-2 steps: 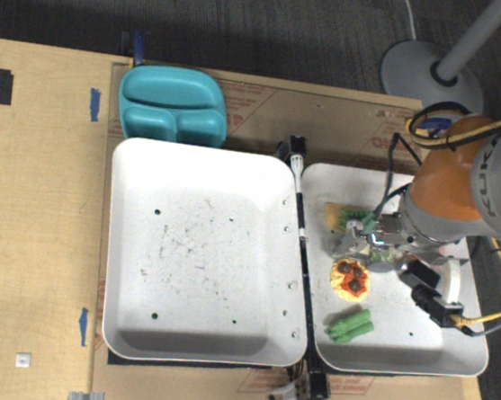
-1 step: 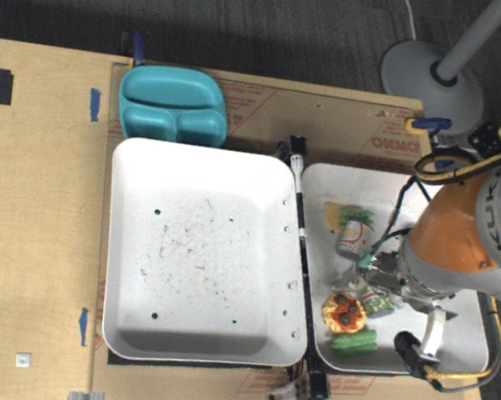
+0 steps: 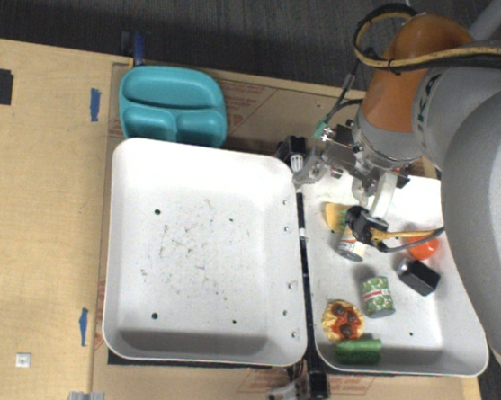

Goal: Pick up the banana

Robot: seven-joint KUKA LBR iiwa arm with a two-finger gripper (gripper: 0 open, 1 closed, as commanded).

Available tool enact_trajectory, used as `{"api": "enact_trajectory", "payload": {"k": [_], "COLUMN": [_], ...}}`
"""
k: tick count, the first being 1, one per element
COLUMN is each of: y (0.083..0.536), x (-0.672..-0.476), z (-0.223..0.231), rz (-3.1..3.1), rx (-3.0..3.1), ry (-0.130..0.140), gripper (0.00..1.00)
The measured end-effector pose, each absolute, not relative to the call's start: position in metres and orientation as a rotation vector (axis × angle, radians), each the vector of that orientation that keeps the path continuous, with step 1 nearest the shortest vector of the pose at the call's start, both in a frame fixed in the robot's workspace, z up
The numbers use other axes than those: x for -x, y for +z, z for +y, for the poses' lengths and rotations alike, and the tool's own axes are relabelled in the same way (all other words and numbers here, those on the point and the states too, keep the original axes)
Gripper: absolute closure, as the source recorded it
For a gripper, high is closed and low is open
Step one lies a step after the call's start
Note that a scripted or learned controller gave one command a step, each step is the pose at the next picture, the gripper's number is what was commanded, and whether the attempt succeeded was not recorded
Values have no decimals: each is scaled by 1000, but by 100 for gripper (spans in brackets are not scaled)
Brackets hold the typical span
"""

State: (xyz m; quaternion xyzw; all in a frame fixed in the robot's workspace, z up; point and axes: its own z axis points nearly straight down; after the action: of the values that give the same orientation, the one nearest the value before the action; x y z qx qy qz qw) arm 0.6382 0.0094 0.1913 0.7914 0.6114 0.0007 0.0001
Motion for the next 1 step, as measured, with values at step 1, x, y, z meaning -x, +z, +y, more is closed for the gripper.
{"api": "enact_trajectory", "payload": {"k": [1], "y": [184], "x": [-613], "z": [77], "rz": [1786], "rx": [-2589], "ry": [-5], "gripper": [0]}}
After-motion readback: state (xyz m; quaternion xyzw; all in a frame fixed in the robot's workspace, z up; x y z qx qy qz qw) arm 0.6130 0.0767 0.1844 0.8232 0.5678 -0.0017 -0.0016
